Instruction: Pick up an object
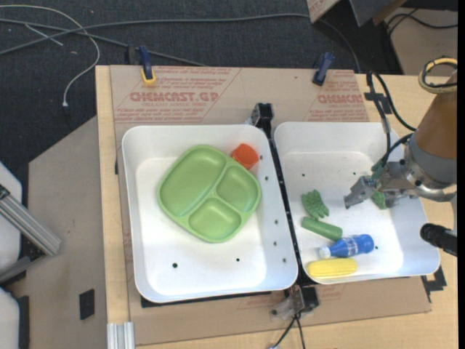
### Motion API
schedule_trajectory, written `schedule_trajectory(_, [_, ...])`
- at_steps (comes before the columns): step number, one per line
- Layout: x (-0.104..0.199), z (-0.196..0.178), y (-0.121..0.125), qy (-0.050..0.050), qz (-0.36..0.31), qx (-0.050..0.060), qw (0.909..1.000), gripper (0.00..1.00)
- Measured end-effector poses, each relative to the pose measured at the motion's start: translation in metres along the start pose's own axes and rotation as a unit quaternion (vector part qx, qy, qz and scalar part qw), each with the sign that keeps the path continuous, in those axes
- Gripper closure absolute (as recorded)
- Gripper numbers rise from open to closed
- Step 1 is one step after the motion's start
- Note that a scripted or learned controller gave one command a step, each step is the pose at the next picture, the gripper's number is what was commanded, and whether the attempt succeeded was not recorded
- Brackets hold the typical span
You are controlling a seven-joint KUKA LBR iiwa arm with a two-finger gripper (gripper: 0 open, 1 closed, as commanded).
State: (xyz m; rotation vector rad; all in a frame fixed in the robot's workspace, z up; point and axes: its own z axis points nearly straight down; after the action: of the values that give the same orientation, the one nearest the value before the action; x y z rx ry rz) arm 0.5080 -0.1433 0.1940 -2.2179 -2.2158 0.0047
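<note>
In the camera view, the gripper [369, 192] was low inside the right bin [330, 140], its fingers pinching a small green object [379, 199]. Near it lay a green toy [314, 203], a green cylinder [322, 228], a blue bottle [350, 246] and a yellow corn [332, 269]

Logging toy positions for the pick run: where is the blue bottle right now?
The blue bottle lies on its side in the right bin, near its front edge, just above the yellow corn and right of the green cucumber.
</note>
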Motion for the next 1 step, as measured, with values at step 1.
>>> schedule_trajectory(1, [0.0,-0.002,0.0014,0.0,-0.001,-0.002,1.0,0.0])
